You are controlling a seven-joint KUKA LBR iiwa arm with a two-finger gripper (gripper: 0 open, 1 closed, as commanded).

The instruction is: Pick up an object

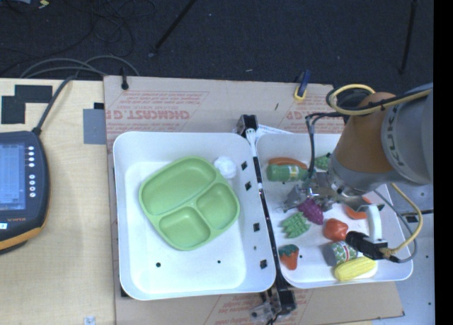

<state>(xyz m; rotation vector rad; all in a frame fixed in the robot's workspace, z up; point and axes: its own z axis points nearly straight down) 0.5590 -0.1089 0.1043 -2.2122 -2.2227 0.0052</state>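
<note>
In the left bin (134, 260), a green plate (188, 202).

Only readable thing from where I'm standing is the red print on the cardboard sheet (212, 104) under the bins. It's upside down and I can make out something like "CHEMCRAFT" but honestly not sure of the letters. More red print on the cardboard's front edge, too blurry. The pendant screen (13, 175) and the can label (342, 253) are unreadable.
</note>
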